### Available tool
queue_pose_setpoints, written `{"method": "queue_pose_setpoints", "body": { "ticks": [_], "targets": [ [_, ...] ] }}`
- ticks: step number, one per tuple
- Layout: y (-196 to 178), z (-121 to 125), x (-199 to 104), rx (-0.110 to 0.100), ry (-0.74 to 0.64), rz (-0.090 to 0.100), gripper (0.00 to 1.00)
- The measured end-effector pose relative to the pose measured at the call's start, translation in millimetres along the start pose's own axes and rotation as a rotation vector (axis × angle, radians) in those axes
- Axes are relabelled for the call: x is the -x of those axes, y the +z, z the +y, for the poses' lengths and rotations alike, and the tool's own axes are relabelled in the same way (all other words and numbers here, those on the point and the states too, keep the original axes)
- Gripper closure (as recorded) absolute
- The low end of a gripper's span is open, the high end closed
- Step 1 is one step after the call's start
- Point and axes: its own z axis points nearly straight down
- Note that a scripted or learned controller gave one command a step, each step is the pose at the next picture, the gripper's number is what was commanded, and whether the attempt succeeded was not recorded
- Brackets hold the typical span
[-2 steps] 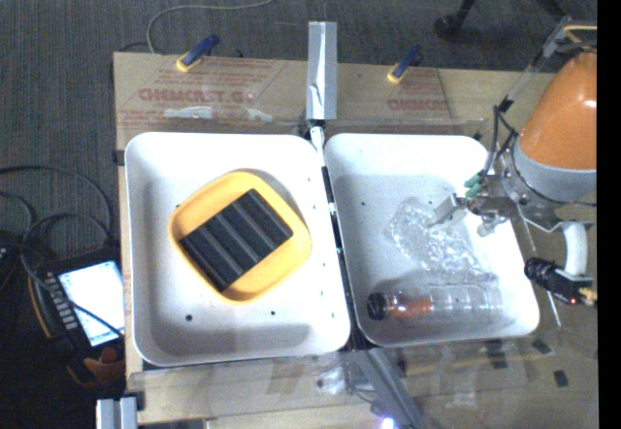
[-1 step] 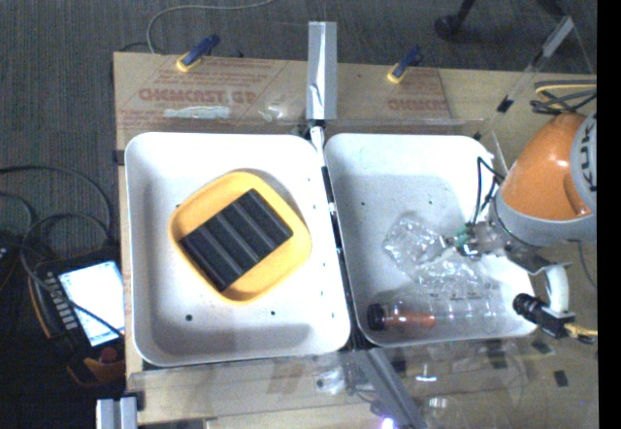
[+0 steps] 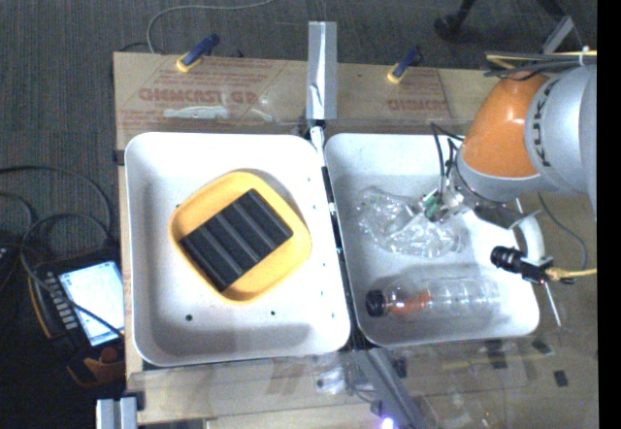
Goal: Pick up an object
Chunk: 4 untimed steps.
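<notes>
My end effector (image 3: pixel 439 207) low over crumpled clear plastic (image 3: pixel 400 223) in right bin (image 3: pixel 342 223), finger state I cannot tell, clear bottle (image 3: pixel 437 299) at six o'clock, yellow-and-black tray (image 3: pixel 241 234) in left bin (image 3: pixel 146 223)

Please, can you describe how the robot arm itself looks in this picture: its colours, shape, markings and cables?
The arm has rounded grey housings with a glossy orange band above the wrist and dark lettering on the grey shell. Thin dark cables run down beside the wrist toward the end effector, which is small and partly hidden under the arm.
</notes>
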Motion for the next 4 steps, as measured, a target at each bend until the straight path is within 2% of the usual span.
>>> {"method": "queue_pose_setpoints", "body": {
  "ticks": [1, 2, 3, 4],
  "targets": [
    [-1, 2, -46, -0.001, -0.090, -0.005, 0.00],
    [1, 56, -11, -0.017, 0.103, 0.012, 0.00],
    [-4, -30, -5, -0.010, 0.016, 0.006, 0.00],
    [0, 41, -13, 0.002, 0.036, 0.000, 0.00]
  ]
}}
